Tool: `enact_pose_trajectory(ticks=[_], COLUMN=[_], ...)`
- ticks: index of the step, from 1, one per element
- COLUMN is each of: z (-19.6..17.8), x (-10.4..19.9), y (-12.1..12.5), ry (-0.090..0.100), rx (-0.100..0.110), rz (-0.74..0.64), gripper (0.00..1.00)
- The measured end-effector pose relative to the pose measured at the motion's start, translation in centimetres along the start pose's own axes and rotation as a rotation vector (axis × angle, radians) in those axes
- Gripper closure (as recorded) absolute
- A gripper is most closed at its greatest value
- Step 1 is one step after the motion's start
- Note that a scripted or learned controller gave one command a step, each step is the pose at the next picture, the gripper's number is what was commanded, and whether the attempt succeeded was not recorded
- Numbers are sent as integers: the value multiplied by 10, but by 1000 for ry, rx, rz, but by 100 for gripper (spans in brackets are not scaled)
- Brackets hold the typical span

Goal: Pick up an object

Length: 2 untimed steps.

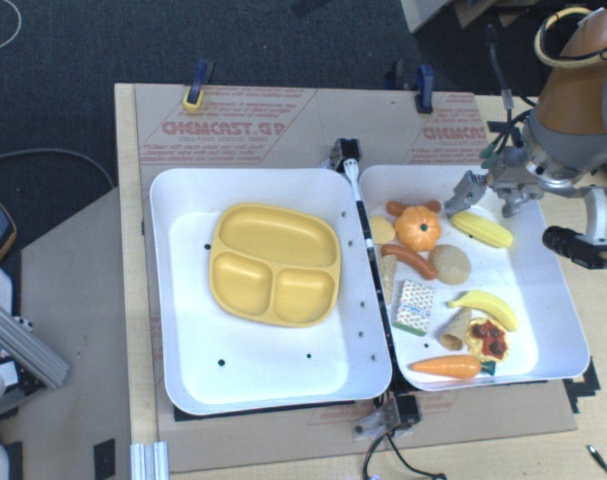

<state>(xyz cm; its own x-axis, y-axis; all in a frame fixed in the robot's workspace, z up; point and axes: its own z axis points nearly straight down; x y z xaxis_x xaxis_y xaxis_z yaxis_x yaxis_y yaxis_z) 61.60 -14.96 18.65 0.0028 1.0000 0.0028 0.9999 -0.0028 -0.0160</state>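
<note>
Corn cob [482, 230] lies in my right bin [563, 298], just under my gripper [488, 196], fingers spread, holding nothing; descending off-centre, I risk nudging it against the pumpkin [418, 228].

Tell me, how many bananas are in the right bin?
2. One banana lies near the bin's far side, by the gripper; the other banana lies nearer, above the carrot.

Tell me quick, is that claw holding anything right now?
Gripper: open, holding nothing, fingers spread above the corn in the right bin.
</note>
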Motion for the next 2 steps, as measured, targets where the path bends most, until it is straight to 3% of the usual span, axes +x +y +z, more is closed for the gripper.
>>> enact_pose_trajectory(ticks=[1,2], z=[-9,45], x=[0,-3], y=[3,8], ry=[-3,-2], rx=[-15,-11], rz=[-3,-3], gripper=[0,0])
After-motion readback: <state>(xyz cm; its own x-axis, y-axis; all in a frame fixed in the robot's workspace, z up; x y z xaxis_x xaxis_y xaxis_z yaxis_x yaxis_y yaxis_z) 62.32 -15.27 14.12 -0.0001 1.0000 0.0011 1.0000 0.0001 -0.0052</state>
